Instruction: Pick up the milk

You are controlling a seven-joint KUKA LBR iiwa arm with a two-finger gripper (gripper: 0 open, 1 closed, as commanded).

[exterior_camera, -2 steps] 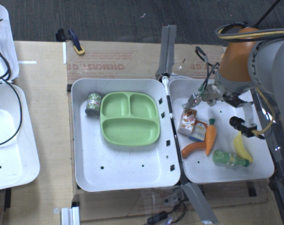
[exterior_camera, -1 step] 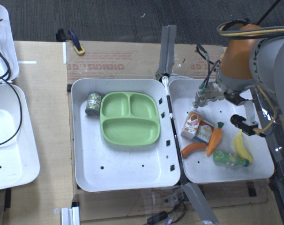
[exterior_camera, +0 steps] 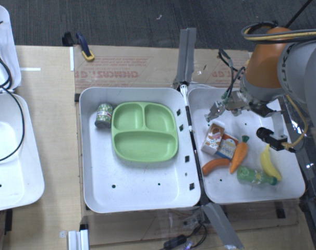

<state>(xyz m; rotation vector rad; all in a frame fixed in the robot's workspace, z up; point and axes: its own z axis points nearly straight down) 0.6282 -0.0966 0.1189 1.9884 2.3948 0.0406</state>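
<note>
Above the right bin (exterior_camera: 288, 189), the pincer (exterior_camera: 219, 112) hangs just over the milk (exterior_camera: 213, 139); its opening I cannot tell.

A robotics lab: white bins (exterior_camera: 90, 155) on a cardboard-covered bench (exterior_camera: 48, 72).

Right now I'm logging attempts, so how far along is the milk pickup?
Done: the arm has reached over the right bin, and the gripper hangs just above the milk carton. In hand: nothing; the carton lies on the bin floor against a small box, near the carrot. Left: descend, close on the carton, lift.
</note>
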